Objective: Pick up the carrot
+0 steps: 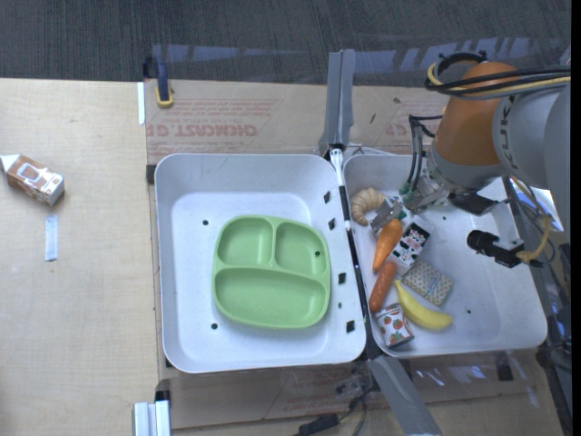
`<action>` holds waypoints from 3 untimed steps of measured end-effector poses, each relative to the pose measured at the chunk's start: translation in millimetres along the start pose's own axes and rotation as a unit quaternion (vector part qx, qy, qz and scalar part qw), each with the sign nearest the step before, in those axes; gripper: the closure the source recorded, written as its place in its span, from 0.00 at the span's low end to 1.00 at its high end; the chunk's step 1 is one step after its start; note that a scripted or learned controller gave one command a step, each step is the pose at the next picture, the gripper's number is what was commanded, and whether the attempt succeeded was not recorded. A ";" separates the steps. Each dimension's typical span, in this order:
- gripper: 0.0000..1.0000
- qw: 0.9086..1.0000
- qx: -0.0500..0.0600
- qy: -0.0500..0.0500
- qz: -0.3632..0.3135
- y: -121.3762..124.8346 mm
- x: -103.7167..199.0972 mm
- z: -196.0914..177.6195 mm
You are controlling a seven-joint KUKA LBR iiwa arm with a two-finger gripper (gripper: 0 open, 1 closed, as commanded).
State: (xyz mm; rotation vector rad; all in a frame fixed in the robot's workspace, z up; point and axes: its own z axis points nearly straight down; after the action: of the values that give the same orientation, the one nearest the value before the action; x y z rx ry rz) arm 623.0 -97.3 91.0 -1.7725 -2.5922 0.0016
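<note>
An orange carrot [388, 238] lies in the right bin [508, 325] near its left wall, pointing up and to the right. A second orange carrot-like piece [381, 285] lies just below it, in line with it. My gripper [396, 213] hangs right over the upper carrot's top end, touching or almost touching it. The grey wrist with its orange band comes in from the upper right and hides the bin's far corner.
Also in the right bin are a croissant [366, 203], a black-and-white packet [414, 242], a tan cracker-like square [428, 282], a banana [424, 308] and a strawberry carton [395, 326]. The left bin [182, 271] holds a green divided plate [271, 272]. A small box [34, 180] lies far left on the bench.
</note>
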 end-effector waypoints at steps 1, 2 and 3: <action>0.00 0.972 -0.001 0.000 -0.237 -54.7 11.1 -0.4; 1.00 0.972 -0.002 0.000 -0.234 -55.0 9.4 -9.2; 0.00 0.972 -0.002 0.000 -0.234 -55.0 9.4 -9.3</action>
State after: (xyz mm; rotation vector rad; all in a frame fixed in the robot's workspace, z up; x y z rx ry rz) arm 568.3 -108.5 100.3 -1.1165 -2.9371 -0.0025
